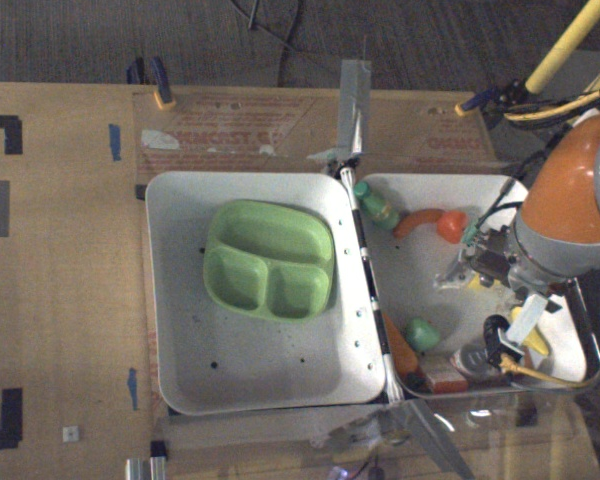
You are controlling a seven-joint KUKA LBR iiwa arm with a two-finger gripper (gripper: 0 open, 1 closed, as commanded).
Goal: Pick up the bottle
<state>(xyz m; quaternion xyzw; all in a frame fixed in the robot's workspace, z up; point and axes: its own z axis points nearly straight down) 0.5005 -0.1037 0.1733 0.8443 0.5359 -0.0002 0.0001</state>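
Note:
The bottle (378,208) is small and green, lying on its side in the far left corner of the right bin (435,258), close to the divider wall. My gripper (454,279) hangs over the middle right of that bin, to the right of the bottle and nearer the front, well apart from it. The grey wrist and orange band (575,198) rise behind it and hide the bin's right side. Nothing is visibly held.
An orange piece (418,221) and a red one (451,227) lie just right of the bottle. A green lump (421,334), an orange stick (395,342) and other small items crowd the right bin's front. A green divided plate (270,260) sits in the left bin (180,298).

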